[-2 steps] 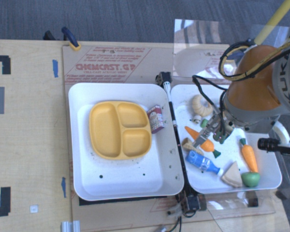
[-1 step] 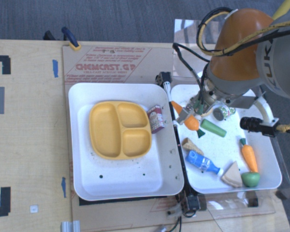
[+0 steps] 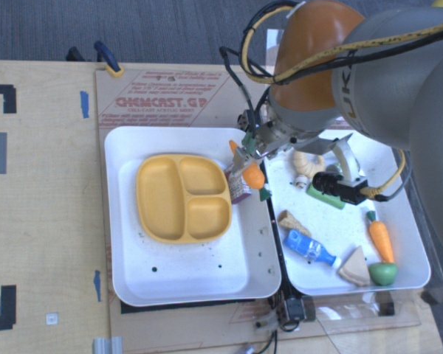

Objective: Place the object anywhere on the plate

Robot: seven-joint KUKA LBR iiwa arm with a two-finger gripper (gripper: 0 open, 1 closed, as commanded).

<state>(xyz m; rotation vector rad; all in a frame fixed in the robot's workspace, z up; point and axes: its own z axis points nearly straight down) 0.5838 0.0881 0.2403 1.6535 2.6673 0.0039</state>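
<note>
Mid-carry: gripper (image 3: 249,161) poised just right of the yellow plate (image 3: 183,198), jaws closed on a small orange-and-purple object (image 3: 245,181). Next: shifting left over the plate, then releasing.

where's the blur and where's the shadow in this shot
Camera view: the arm near the lens looks soft, while the yellow plate and carrot are sharper; lighting is even, with a soft shadow along the left bin inner wall.
</note>
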